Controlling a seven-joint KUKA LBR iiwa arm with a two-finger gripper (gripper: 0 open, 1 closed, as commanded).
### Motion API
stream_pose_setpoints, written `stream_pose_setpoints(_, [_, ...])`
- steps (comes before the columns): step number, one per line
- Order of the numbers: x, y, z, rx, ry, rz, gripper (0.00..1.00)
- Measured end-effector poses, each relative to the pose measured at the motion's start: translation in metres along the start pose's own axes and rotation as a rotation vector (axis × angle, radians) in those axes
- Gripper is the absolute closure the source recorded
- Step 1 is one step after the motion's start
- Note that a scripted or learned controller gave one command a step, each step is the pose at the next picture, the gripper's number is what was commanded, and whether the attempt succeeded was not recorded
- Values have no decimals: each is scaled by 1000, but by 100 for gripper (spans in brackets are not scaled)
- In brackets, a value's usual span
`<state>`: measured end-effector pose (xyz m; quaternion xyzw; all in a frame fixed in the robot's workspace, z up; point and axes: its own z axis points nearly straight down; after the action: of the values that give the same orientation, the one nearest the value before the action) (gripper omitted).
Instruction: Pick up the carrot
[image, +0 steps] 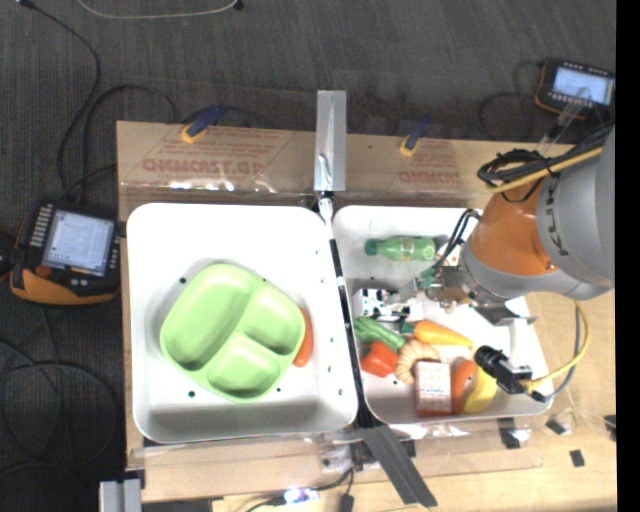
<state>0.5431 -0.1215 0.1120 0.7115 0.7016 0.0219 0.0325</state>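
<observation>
The long orange carrot with its tapered tip (443, 333) lies in the right shallow white plastic bin (350, 232), among a crowded pile of toy food. Taking the carrot as the landmark: just to its left lie a green leafy vegetable piece (378, 331) and, below that, a red-orange pepper-like piece (379, 359). Directly below the carrot stands one small red-and-white carton (432, 387), with a pale knobbly piece (408, 360) touching the carton's upper left. To the carrot's lower right sit an orange-red rounded fruit (463, 378) and a yellow banana-like piece (481, 392). Well above it, one clear green plastic bottle (402, 247) lies on its side near the bin's far wall.

The grey arm with its orange band (505, 243) reaches in from the carrot's upper right, and the gripper (437, 287) hangs just above the carrot, over the pile; whether it is released or clenched cannot be told.

Far to the carrot's left, the left white bin (150, 400) holds one lime-green three-compartment plate (232, 329), with a thin orange object (304, 340) tucked at the plate's right edge.
</observation>
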Motion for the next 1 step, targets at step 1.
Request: stream_pose_setpoints(1, [5, 3, -12, 2, 10, -7, 100])
